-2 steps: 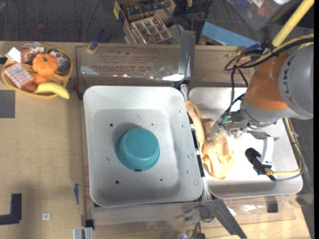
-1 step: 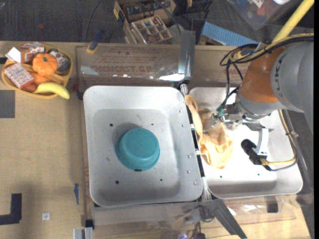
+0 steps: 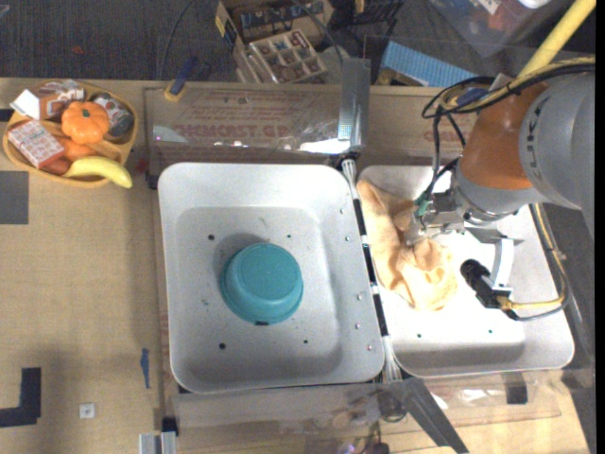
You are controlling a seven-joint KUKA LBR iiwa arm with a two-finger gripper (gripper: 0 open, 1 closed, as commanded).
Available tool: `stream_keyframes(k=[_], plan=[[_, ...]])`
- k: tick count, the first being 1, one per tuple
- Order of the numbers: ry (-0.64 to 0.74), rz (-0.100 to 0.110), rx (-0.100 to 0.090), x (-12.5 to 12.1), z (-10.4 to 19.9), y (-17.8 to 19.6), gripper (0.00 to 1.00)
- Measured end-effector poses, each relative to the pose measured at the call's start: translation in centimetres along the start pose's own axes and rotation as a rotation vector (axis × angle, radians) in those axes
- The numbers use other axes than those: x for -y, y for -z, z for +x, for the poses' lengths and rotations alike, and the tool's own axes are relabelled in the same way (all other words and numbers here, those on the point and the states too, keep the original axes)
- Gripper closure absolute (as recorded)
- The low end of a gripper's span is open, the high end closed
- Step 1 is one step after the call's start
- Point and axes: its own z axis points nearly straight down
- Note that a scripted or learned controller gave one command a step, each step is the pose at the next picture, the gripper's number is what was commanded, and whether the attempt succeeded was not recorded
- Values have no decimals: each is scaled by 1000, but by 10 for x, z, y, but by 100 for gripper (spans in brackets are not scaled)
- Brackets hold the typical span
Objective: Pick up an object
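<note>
A crumpled pale yellow cloth (image 3: 416, 258) lies in the right bin (image 3: 529, 343), against its left wall. My gripper (image 3: 417, 230) comes in from the right and is down on the cloth's upper middle, its tips sunk among the folds. A teal bowl (image 3: 264, 283) sits upside down in the middle of the left bin (image 3: 189, 206), far from the gripper.
A black cable and fitting (image 3: 484, 285) hang off the wrist over the right bin, just right of the cloth. A bowl of toy fruit (image 3: 71, 135) stands on the bench at the far left. Clear plastic sheeting (image 3: 255, 121) lies behind the left bin.
</note>
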Motion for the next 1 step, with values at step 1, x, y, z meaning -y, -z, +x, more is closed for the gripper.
stream_keyframes(k=[1], plan=[[221, 20, 0, -65, 30, 79, 100]])
